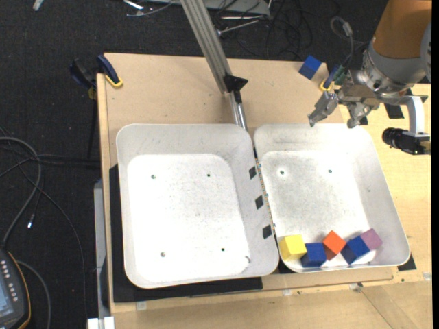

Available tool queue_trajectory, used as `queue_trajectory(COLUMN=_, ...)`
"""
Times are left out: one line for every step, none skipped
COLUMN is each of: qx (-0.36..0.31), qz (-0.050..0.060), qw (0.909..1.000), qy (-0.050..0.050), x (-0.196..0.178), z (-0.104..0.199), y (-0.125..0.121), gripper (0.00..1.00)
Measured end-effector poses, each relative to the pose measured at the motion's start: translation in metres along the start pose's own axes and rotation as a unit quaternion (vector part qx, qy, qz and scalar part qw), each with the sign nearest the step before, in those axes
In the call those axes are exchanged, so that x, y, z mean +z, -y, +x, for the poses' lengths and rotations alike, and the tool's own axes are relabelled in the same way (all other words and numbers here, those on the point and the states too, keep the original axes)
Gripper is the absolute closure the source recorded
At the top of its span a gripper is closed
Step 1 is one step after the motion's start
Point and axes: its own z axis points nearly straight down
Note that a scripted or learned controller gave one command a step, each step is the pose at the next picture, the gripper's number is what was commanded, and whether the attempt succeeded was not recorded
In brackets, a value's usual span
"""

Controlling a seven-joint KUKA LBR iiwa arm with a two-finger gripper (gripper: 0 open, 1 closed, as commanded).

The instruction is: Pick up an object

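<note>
Five small blocks (332,246) — speckled white right bin (322,184)

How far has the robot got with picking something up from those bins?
Nothing looks picked yet. The gripper hangs open above the far rim of the right bin, with nothing between its fingers. The yellow cube, two blue cubes, orange cube and purple cube sit clustered in the bin's near corner. Reaching, gripping and lifting remain.
</note>
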Motion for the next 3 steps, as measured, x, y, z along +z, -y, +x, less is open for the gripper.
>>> queue_trajectory(qx=-0.001, qz=0.005, qw=1.0000, qy=-0.002, x=0.090, z=0.048, y=0.033, gripper=0.00)
queue_trajectory(qx=0.003, qz=0.001, qw=1.0000, qy=-0.001, x=0.091, z=0.049, y=0.059, gripper=0.00)
queue_trajectory(qx=-0.001, qz=0.002, qw=1.0000, qy=-0.002, x=0.091, z=0.093, y=0.107, gripper=0.00)
